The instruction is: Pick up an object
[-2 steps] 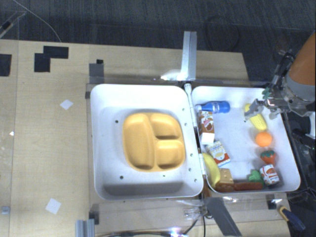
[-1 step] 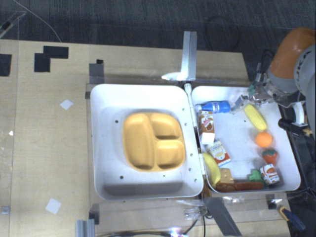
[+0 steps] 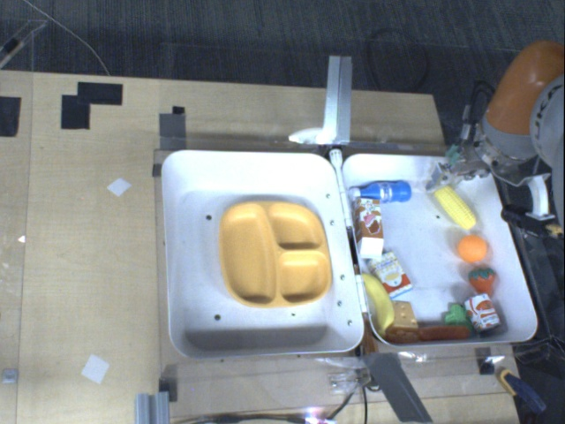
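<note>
Crowded against the near wall of the right bin [image 3: 422, 253] sit a brown block [image 3: 403, 320], a dark flat bar [image 3: 441, 332], a small green piece [image 3: 456, 313] and a red-and-white can [image 3: 484, 312], packed closely with hardly a gap between them. A banana [image 3: 378, 298] curves along the near left corner, just beside the wall shared with the left bin [image 3: 181, 237]. Two small cartons, one [image 3: 389, 273] beside the banana and another [image 3: 369, 219] farther back, hug that same shared wall, and a blue bottle [image 3: 385, 191] lies on its side at the far end of the row.

Toward the right wall, a red fruit [image 3: 481, 279] and an orange [image 3: 474, 249] sit near each other, and a yellow corn cob [image 3: 455, 207] lies slanted beyond them. The middle of this bin's floor is bare white, the one open stretch among the clutter.

From where I stand, the gripper [image 3: 455, 171] hangs over the far right corner of the right bin, just at the upper end of the corn cob, close to the far rim. I cannot tell whether it is open or closed, nor whether it touches the cob. The grey arm [image 3: 530, 104] with its orange band rises behind it.

In the left bin, a yellow divided tray [image 3: 274, 253] lies alone, with white floor open on every side of it.
</note>
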`<action>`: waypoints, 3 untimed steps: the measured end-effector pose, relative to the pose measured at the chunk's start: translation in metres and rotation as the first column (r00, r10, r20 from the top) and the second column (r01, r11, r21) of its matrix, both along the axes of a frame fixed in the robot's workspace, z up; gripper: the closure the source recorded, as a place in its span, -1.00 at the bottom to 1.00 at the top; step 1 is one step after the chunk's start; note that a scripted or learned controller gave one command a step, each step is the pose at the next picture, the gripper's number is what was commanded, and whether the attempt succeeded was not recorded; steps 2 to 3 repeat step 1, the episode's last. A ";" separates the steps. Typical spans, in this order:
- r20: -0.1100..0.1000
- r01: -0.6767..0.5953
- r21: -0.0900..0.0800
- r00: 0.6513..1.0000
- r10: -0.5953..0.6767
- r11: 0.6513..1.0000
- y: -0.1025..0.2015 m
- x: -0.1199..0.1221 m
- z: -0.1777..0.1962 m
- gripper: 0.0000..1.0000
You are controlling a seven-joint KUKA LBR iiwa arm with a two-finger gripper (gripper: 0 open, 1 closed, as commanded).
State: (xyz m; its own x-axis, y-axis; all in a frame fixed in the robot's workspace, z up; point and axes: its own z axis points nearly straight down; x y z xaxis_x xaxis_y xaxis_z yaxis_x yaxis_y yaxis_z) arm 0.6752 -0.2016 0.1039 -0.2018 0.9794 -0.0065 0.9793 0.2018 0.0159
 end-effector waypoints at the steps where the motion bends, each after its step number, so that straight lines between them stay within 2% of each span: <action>1: -0.007 0.468 0.007 0.884 -0.468 0.884 0.037 -0.003 0.082 1.00; 3: -0.007 0.468 0.007 0.884 -0.468 0.884 0.037 -0.003 0.082 1.00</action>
